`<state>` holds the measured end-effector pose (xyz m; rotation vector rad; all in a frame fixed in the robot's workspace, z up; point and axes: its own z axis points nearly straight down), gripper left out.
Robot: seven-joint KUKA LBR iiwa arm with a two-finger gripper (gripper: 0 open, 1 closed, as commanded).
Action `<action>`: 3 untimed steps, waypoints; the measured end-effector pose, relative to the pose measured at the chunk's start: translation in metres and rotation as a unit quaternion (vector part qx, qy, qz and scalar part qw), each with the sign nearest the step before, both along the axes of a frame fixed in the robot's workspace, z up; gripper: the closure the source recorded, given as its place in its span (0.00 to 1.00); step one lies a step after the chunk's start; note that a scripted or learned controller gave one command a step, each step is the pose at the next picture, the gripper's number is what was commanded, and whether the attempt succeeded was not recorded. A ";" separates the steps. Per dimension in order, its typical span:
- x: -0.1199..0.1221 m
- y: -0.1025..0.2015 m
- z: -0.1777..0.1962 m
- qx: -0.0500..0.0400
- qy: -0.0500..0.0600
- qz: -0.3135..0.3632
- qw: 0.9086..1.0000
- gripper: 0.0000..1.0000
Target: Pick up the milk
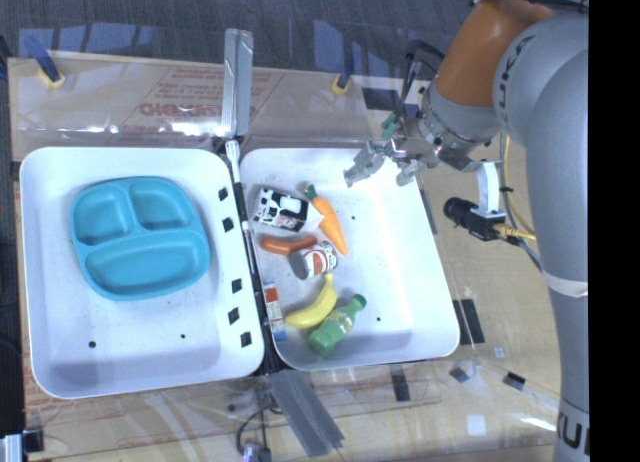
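Note:
The milk (278,210) is a small black-and-white carton lying on its side in the right bin (400,260), near that bin's far left corner. An orange carrot (331,223) lies just to its right. My gripper (383,170) hangs over the far part of the right bin, to the right of the milk and apart from it. Its two fingers (360,168) are spread open with nothing between them.
Near the milk in the right bin lie a sausage (287,245), a small can (316,260), a banana (314,306) and a green bottle (335,325). The left bin (60,340) holds a blue divided plate (140,235). A raised divider (238,90) stands between the bins at the back.

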<state>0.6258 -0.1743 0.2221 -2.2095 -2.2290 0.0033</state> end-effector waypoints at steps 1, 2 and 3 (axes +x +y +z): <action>0.031 0.086 -0.044 0.000 0.001 0.020 1.000 0.00; -0.046 0.081 -0.122 0.000 0.001 0.033 0.999 0.00; 0.018 0.082 -0.130 0.000 0.000 -0.011 1.000 0.00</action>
